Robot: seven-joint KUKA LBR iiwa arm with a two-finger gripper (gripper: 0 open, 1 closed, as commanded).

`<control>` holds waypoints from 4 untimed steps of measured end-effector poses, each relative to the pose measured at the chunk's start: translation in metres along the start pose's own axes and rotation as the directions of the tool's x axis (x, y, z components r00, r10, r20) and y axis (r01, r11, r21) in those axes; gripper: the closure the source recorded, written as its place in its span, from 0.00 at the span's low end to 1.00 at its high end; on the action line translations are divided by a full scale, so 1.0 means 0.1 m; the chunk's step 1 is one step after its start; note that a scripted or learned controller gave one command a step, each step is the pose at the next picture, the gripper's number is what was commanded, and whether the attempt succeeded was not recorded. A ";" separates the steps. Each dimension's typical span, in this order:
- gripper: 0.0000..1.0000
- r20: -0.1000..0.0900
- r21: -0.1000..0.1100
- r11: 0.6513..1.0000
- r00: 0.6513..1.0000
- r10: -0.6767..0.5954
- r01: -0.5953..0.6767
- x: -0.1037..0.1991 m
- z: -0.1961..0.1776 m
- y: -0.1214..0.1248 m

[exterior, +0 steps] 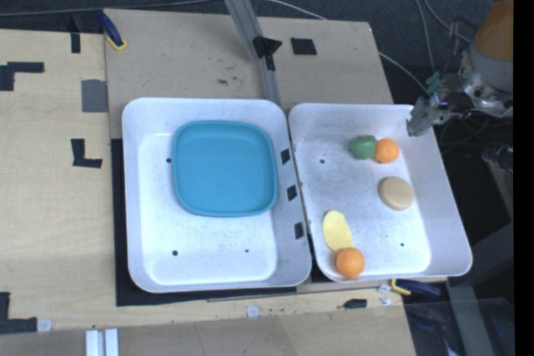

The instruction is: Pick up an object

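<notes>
Left bin [150,263]: we start over at nine o'clock, a shallow white tray with a square blue plate [224,167] lying flat in its upper middle.

Pole: a grey metal bar [242,12] slants down from twelve o'clock and ends just above the seam between the bins.

Right bin [442,221]: we move across to three o'clock, where the second white tray touches the first along its left wall.

Yellow piece [335,229]: a pale yellow item lying at six o'clock in this bin, touching the orange ball [350,263] just below it.

Green item [362,147]: up at twelve o'clock in the bin, pressed against a second orange ball [386,151] on its right.

Beige lump [396,193]: a rounded tan object sitting alone below that pair, near the bin's centre right.

Gripper [420,119]: we find it at the bin's upper right corner, over the rim, apart from every object. Nothing sits between its fingers; whether they are spread or closed, we cannot tell.
</notes>
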State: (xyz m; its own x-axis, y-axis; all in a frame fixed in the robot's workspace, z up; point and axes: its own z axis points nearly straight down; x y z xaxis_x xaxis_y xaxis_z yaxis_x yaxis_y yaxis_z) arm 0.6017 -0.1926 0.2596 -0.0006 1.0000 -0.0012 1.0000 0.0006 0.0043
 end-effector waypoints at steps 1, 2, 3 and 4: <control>1.00 -0.002 0.005 1.000 1.000 -0.003 0.003 0.51 0.14 -0.06; 1.00 -0.002 0.005 1.000 1.000 -0.003 0.003 0.99 0.26 -0.11; 1.00 -0.002 0.004 1.000 1.000 -0.004 0.004 1.51 0.16 -0.22; 1.00 -0.002 0.005 1.000 1.000 -0.004 0.004 1.97 0.13 -0.26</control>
State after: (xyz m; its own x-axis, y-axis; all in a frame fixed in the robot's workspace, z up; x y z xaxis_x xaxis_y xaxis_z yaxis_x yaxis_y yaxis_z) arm 0.5760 0.0046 0.2464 -0.0044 1.0000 0.0010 1.0000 0.0044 -0.0005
